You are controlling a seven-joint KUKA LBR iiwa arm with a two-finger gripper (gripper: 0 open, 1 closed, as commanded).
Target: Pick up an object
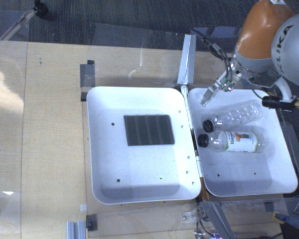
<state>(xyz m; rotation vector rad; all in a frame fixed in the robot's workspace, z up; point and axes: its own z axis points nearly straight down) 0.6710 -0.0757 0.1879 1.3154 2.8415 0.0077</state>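
Observation:
Two clear plastic bottles with black caps lie on their sides in the right bin (pixel 284 178). The upper bottle (pixel 235 116) is crinkled and has no label. The lower bottle (pixel 234 141) carries a white label with green and red print. A dark grey ribbed rectangular pad (pixel 148 130) lies flat in the left bin (pixel 104 183). My gripper (pixel 213 91) hangs over the far left corner of the right bin, above and left of the bottles, with nothing between its fingers. It is apart from both bottles.
The grey arm with its orange band (pixel 259 24) fills the upper right. A metal upright (pixel 185 59) stands behind the seam between the bins. Clear panels cover the wooden bench to the left.

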